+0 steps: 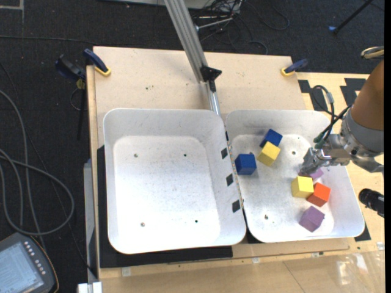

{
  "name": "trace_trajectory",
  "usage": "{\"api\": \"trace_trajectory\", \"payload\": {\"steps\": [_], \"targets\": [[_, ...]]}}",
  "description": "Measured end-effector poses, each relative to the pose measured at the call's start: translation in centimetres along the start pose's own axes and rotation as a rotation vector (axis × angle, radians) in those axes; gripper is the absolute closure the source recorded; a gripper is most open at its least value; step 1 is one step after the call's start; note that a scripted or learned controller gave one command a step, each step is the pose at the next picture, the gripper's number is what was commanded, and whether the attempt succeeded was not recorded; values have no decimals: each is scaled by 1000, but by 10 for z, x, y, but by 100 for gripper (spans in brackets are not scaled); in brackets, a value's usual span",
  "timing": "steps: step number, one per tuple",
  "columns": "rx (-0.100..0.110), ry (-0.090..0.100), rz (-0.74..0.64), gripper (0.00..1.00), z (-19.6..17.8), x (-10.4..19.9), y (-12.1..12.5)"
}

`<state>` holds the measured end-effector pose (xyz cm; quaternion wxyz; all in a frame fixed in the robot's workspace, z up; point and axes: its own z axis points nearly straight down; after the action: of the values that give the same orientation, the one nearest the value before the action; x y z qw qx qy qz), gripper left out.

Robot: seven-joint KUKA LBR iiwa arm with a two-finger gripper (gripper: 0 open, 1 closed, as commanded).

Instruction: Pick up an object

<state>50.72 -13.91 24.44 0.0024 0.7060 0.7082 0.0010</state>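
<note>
The right bin [348, 224] holds several small blocks. A blue block [245, 163] lies near its left wall. Another blue block [272, 138] touches a yellow block [268, 154] further back. Toward the right, a yellow block [302, 186] sits against an orange block [318, 194], with a purple block [312, 218] nearer the front. My gripper [311, 163] is low over the bin, just behind the yellow and orange pair. A small purple piece [317, 173] peeks out right below it, partly hidden.
The left bin [122, 127] lies beside the right one, their walls meeting at the middle. A slanted metal pole [186, 29] rises from the back of the bench. Clamps sit at the bench's rear corners. Cables lie on the floor around.
</note>
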Motion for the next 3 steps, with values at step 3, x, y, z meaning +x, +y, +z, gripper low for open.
{"api": "trace_trajectory", "payload": {"steps": [3], "targets": [[5, 3, -5, 100, 14, 155, 47]]}}
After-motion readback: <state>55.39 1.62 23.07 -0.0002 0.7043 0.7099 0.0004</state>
